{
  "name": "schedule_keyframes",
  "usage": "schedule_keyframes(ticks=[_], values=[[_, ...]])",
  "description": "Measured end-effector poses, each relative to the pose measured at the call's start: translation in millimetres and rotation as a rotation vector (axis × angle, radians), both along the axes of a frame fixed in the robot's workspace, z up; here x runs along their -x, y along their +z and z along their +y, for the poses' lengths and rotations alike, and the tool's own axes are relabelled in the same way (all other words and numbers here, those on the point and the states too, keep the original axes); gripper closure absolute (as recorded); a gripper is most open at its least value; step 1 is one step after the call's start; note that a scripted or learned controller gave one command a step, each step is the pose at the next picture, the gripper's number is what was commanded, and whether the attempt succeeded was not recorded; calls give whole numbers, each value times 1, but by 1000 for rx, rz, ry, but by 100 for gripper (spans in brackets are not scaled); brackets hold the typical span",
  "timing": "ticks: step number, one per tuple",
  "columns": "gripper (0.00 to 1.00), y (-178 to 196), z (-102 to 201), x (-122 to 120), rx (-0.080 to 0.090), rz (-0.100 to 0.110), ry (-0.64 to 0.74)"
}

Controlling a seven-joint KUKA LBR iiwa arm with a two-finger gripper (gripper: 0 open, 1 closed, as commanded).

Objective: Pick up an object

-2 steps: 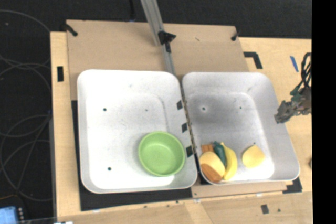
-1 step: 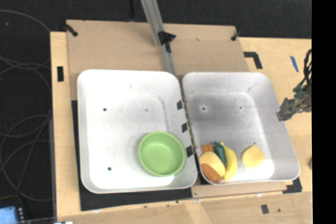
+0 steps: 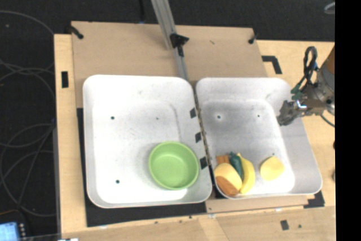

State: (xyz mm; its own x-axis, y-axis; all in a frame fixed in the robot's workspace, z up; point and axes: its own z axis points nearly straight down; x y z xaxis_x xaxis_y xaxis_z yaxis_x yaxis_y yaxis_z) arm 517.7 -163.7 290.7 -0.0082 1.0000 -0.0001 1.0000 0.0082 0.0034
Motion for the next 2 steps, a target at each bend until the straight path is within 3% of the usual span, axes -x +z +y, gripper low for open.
schedule_keyframes(ticks=[2], values=[[100,-14,96,-26,-1,5,-1]])
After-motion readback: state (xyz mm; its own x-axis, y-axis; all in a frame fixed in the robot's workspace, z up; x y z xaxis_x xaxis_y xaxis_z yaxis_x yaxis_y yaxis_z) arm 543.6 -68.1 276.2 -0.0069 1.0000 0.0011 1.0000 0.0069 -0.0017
